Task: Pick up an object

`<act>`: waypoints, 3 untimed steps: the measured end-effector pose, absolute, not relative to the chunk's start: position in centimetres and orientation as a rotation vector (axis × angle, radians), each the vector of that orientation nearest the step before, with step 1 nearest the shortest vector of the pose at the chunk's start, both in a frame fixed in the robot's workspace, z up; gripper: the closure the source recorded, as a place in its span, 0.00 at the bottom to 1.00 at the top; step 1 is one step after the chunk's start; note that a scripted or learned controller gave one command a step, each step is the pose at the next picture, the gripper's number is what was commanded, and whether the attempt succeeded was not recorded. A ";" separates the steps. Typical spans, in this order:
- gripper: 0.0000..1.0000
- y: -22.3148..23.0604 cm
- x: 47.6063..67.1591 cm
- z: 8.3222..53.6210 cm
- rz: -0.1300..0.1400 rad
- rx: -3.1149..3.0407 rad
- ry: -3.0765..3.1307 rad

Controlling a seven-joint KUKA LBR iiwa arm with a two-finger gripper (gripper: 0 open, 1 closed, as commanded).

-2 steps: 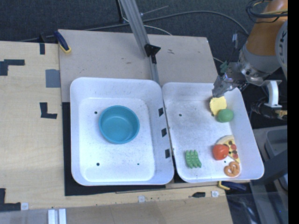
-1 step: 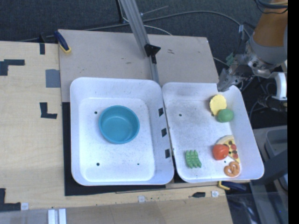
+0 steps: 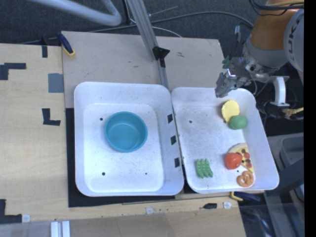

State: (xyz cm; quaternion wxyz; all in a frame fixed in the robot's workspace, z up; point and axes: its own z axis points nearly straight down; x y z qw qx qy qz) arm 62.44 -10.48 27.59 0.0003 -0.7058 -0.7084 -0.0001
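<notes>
Jaws: state not readable from above; nothing visibly between them.
Gripper point(image 3: 224, 87): upper right of frame, over the top edge of the right bin, just above and left of the yellow piece; apart from it.
Arm point(image 3: 272, 28): grey with orange band, entering from the upper right corner.
Bins: two, white, side by side in mid-frame; left bin point(image 3: 89, 132), right bin point(image 3: 197, 112).
Left bin contents: one blue bowl point(image 3: 126, 131), upright, round, left of centre.
Right bin contents: six small pieces, all along the right and lower sides.
Yellow piece point(image 3: 229, 109): one, rounded, long axis roughly up-down in frame, upper right of the bin.
Green ball point(image 3: 238, 122): one, round, touching the yellow piece at its lower right.
Red piece point(image 3: 232, 160): one, roundish, lower right of the bin.
Pizza slice point(image 3: 243, 155): one, long axis vertical, touching the red piece on its right.
Pretzel point(image 3: 245, 179): one, lower right corner, just below the pizza slice.
Green ridged piece point(image 3: 204, 168): one, long axis near vertical, tilted slightly toward lower right; bottom centre of the bin, well apart from the rest.
</notes>
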 end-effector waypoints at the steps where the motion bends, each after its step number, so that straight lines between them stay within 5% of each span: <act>1: 1.00 -5.3 63.6 25.6 0.001 -2.215 -2.225; 3: 1.00 4.2 64.2 23.7 0.002 -2.217 -2.224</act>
